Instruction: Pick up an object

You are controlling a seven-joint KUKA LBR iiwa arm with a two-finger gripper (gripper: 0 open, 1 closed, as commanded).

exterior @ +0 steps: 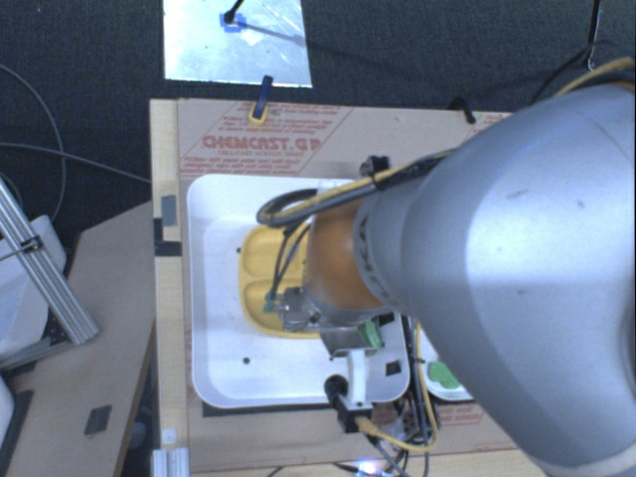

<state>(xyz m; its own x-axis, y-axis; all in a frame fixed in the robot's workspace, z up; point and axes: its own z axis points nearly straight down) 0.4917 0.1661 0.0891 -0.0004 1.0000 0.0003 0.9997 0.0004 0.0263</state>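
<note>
The gripper (298,311), carried at the end of the grey arm (517,266) below its orange band (333,256), stands low inside the left white bin (214,266), over the lower right part of a yellow object (260,266); how the gripper is set cannot be told, since the wrist and cabling cover its tip. The yellow object, a shallow moulded piece with rounded corners, lies near the middle of the left bin, its left half showing and its right half hidden under the arm; whether gripper and object touch cannot be told. Bare bin floor lies to the object's left, above it toward the far rim, and below it toward the near rim, with the widest free strip along the left wall. A black cable (288,205) loops over the wrist above the object. A white bracket (368,371) with a green connector (370,334) hangs over the near right corner of the bin. A green and white item (442,376) shows just past the arm in the right bin. Brown cardboard (268,137) lies under both bins
</note>
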